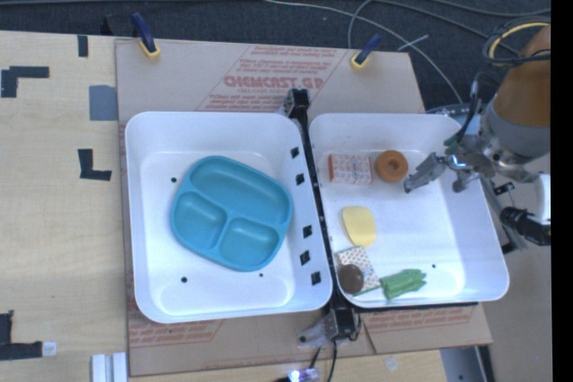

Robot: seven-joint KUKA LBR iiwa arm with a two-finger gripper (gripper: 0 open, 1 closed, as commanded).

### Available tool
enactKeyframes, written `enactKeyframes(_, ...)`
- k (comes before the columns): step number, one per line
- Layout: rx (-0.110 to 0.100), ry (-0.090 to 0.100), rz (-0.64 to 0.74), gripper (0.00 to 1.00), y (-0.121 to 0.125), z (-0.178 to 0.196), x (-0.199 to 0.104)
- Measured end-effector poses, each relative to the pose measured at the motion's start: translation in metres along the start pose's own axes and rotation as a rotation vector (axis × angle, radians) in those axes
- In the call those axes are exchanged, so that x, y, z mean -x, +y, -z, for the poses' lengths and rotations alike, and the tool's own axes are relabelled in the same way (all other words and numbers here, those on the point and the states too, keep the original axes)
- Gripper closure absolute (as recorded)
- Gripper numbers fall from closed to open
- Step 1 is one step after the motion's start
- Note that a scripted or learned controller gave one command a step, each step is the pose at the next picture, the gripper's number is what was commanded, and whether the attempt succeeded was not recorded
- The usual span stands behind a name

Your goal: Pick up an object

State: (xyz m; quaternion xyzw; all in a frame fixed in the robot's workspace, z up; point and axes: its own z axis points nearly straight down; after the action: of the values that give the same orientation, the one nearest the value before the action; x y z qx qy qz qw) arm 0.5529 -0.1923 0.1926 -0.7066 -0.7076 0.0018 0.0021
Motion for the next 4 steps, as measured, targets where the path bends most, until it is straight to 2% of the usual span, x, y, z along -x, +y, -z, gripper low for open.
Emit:
enactKeyframes(1,-0.002,0.001,-0.001,0.0,-0.004,-0.065,0.0)
enactKeyframes(2,0.007,-0.003,0.0,0.0,-0.003,-0.109,-0.001)
enactKeyframes(3,0.011,-0.005,0.0,1.0,-0.002,-0.096,0.0)
enactKeyframes(4,0.009,-0.002,0.0,1.0,-0.009,-0.037,-0.002)
